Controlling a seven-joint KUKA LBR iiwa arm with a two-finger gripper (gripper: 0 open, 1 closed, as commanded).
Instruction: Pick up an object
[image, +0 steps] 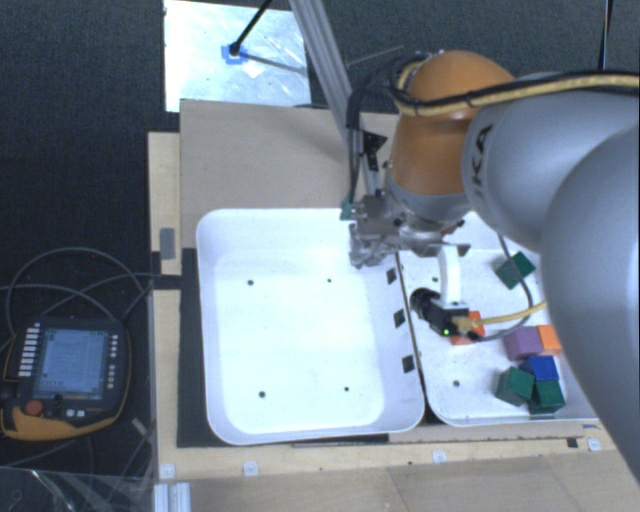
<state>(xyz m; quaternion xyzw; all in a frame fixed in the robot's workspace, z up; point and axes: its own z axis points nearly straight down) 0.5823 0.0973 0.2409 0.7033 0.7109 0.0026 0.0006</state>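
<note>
I see the claw over the left bin's top right corner; I cannot tell its state. Right of it, in the right bin, lie a green block, a purple block and more blocks.

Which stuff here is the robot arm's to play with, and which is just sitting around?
For the job:
gripper
green block
purple block
orange block
blue block
dark green blocks
right bin

Just lying about:
left bin
control pendant with screen
its black cable
</note>
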